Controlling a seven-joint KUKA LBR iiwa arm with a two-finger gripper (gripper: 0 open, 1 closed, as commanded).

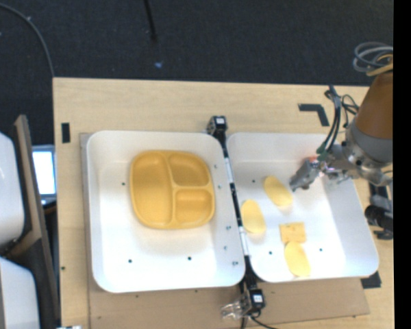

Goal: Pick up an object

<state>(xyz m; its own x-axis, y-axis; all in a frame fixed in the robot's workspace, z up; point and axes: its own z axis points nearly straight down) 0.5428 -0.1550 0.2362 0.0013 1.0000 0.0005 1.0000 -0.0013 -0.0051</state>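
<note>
The grey two-finger gripper (303, 177) hangs just beside the nearest flat yellow oval piece (278, 192) in the right white bin (342, 252), probably aiming there; I cannot tell its grip state.

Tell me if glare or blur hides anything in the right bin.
Camera view: even light, soft shadows, no strong glare on the right bin; the four yellow pieces read clearly against white; the gripper is small and slightly soft, so its fingers are hard to make out.
</note>
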